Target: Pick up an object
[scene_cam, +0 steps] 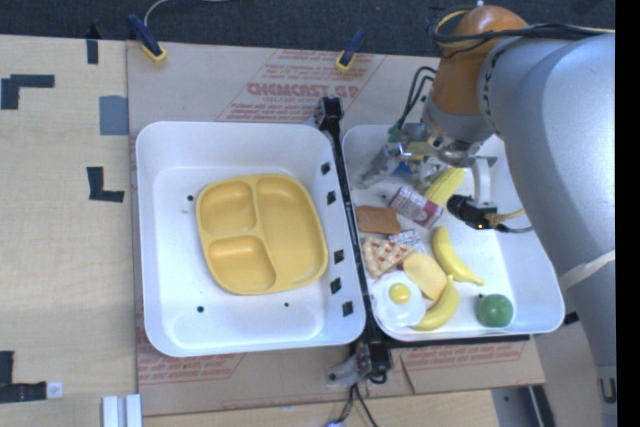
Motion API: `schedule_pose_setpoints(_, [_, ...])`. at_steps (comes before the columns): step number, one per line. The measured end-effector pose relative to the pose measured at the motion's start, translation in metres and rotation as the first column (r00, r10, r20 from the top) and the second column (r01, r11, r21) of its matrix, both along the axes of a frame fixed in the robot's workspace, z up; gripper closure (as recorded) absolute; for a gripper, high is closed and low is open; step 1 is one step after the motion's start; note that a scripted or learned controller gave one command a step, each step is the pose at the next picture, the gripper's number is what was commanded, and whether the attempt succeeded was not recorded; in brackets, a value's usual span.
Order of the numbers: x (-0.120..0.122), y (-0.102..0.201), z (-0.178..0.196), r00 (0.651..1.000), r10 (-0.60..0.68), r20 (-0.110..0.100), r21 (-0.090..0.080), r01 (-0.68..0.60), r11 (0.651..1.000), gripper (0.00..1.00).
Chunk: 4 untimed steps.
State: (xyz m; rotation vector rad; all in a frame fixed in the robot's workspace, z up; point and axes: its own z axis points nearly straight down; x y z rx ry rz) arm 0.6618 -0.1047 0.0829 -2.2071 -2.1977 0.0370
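You see 2 white bins point(160, 215) on a brown cardboard sheet point(230, 90). The gripper point(405, 160) hangs over toy food point(440, 265); whether it grips anything, you cannot tell.

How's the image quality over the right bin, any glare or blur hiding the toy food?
Camera view: lighting is even, with mild glare on the right bin floor; the green ball and fried egg read sharply; the gripper area is cluttered and slightly soft, so small items there are hard to separate; the arm's grey body is close and unsharp.
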Motion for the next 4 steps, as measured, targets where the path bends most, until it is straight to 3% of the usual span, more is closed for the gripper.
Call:
schedule_pose_setpoints(1, [-0.0003,0.0032,0.0,1.0,-0.003,0.002,-0.006,0.003,1.0,0.0])
schedule_pose_setpoints(4, [-0.0002,0.002,-0.0001,1.0,-0.002,0.002,-0.004,0.002,1.0,0.0])
